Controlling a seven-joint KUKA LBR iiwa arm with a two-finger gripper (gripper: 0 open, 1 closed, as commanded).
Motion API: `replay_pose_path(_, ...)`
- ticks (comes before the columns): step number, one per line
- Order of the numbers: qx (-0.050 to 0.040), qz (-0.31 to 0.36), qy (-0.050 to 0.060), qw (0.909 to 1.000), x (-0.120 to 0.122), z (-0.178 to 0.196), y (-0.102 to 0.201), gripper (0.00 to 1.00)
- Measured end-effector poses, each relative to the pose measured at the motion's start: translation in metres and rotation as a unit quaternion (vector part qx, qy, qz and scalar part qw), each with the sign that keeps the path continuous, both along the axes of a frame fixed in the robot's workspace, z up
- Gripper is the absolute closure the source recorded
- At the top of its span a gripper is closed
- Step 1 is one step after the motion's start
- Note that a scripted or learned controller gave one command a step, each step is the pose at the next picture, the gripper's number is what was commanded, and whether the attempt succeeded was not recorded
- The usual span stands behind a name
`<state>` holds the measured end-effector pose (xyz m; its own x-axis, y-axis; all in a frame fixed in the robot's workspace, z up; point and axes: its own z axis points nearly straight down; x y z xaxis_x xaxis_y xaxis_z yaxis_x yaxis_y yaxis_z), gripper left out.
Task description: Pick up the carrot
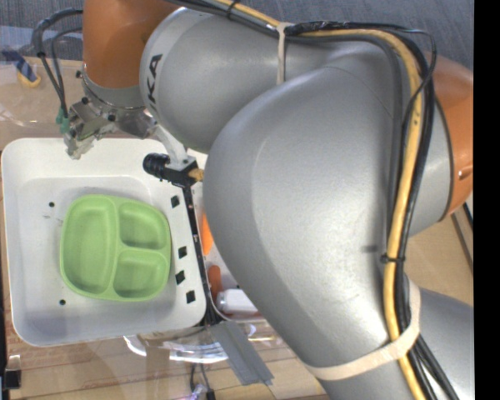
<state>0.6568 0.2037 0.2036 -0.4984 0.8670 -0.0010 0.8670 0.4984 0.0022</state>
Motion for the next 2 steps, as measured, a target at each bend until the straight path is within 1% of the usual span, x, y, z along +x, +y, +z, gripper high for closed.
replay_pose_path(1, 0.0000, 0.004, 0.000, 1.0000, 0.000, 0.010, 0.002, 1.00)
replay_pose_path(2, -0.0014, -0.056, 0.004, 0.9984, -0.002, -0.031, 0.001, 1.00)
